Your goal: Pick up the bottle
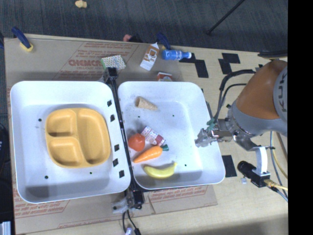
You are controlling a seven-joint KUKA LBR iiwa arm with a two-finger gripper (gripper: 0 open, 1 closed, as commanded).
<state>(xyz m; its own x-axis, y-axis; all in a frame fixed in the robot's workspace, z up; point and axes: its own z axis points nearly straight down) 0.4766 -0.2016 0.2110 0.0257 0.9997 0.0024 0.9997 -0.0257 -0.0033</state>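
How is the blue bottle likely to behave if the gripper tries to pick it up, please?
The bottle lies on its side on the bench outside the bins, so it may roll if nudged. It looks small and plastic, so probably light. Its rounded body could slip between fingers.

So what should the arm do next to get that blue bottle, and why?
Probably swing toward the far side of the bench. The blue bottle lies on the cardboard outside both bins, beyond the right bin, while the pincer sits at that bin's right wall, well away from it.
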